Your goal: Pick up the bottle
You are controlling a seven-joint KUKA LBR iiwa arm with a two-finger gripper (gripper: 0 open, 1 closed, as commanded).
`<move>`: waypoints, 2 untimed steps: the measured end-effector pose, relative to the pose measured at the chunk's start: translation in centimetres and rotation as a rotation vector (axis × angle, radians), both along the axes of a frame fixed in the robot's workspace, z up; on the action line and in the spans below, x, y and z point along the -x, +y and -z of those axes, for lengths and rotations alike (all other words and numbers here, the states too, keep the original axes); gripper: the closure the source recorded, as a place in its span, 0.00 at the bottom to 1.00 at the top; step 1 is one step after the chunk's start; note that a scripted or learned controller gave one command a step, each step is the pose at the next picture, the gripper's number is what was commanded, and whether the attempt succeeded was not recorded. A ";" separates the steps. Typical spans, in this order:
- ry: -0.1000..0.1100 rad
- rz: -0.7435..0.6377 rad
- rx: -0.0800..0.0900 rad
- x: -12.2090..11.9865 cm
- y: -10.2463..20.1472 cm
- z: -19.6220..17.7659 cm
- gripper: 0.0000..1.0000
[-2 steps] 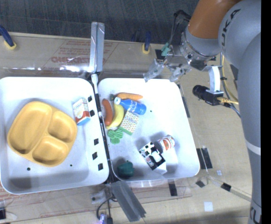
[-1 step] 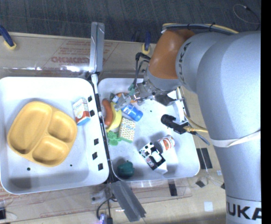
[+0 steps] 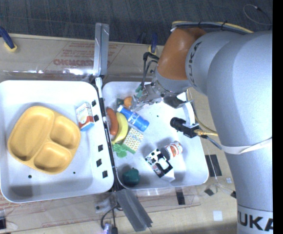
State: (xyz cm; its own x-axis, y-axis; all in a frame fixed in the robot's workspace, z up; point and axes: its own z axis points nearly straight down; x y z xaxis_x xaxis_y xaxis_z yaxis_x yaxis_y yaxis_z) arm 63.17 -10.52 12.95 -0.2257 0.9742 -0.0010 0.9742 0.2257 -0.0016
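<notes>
Left shallow white bin [image 3: 5, 179]: holding a yellow three-compartment plastic tray [image 3: 43, 138] and a small white carton [image 3: 85, 116].
Right shallow white bin [image 3: 197, 172]: holding a yellow banana [image 3: 121, 129], a black-and-white cow-print carton [image 3: 159, 162] and a dark green round object [image 3: 131, 176].

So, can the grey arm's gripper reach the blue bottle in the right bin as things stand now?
Probably yes. The gripper hangs just above the blue bottle lying in the right white bin, top side uncovered. The yellow banana touching its left side may crowd one finger.
</notes>
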 end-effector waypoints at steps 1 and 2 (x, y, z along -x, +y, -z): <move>0.000 0.000 0.000 0.0 0.0 0.0 0.00; -0.001 -0.106 -0.001 5.0 -2.5 3.7 0.00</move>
State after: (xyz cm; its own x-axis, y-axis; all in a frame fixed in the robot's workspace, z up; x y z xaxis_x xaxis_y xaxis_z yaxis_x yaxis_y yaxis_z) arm 58.12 -12.99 9.24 -0.3273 0.9449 0.0000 0.9449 0.3273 -0.0004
